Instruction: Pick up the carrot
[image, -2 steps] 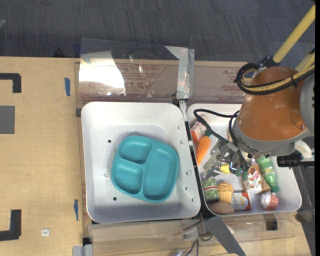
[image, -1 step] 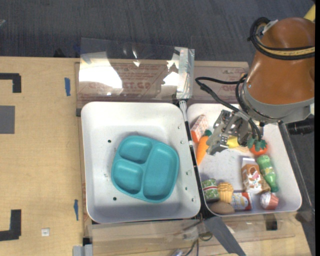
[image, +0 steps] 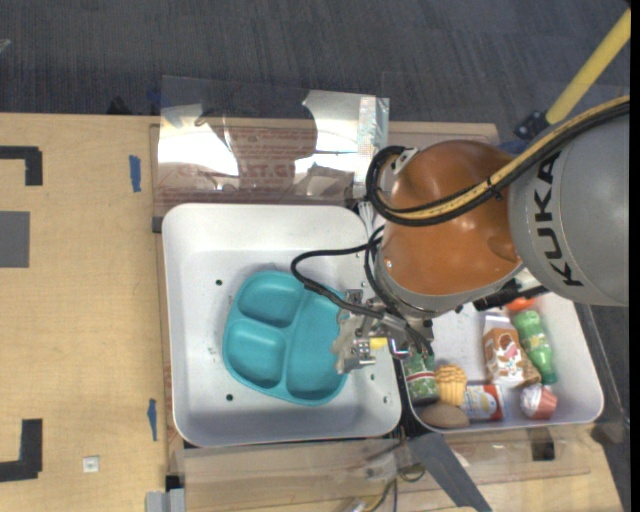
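Observation:
My gripper (image: 358, 345) hangs low over the left bin (image: 190, 300), at the right rim of a teal divided plate (image: 275, 345). The big orange wrist band and grey arm body cover the seam between the two bins and much of the right bin. In the right bin, an orange tip (image: 521, 304) peeks out from under the arm, joined to a green piece (image: 537, 347). This may be the carrot, and most of it is hidden. It lies well to the right of the gripper, and I see nothing held at the gripper.
The right bin (image: 590, 400) holds several toy foods near its front: a corn cob (image: 451, 380), a brown packet (image: 503, 358), a red can (image: 483, 402), a red-white piece (image: 540, 400) and a dark brown lump (image: 442, 416). Crumpled foil (image: 345, 120) lies behind the bins.

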